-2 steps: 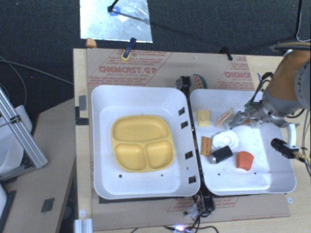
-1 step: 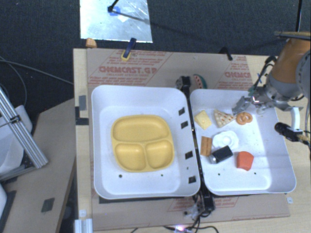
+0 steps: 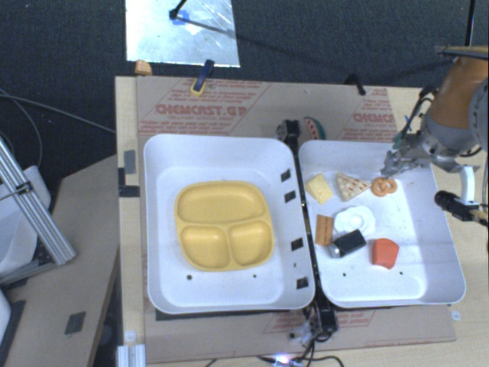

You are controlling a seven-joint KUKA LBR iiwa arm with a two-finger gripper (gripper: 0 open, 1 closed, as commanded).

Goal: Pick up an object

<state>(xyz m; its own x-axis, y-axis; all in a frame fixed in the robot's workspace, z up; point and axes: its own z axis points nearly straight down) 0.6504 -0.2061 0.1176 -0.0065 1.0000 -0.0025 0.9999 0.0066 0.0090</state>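
Note:
The right bin [image 3: 428, 281] holds several small food toys: a yellow cheese wedge [image 3: 319, 188], a tan sandwich triangle [image 3: 352, 185], an orange pretzel ring [image 3: 383, 186], a white egg-like disc [image 3: 356, 221], a brown cracker [image 3: 324, 229], a black block [image 3: 349, 243] and an orange-red piece [image 3: 384, 253]. My gripper [image 3: 394, 164] hangs low at the bin's far right, just above and right of the pretzel ring. Nothing shows between its tips.
The left bin [image 3: 221, 147] carries a yellow three-compartment tray [image 3: 224, 224]. Both bins rest on cardboard [image 3: 229, 105]. A shiny metal sheet [image 3: 182, 20] lies beyond on the dark floor. Aluminium framing [image 3: 30, 205] stands at the left.

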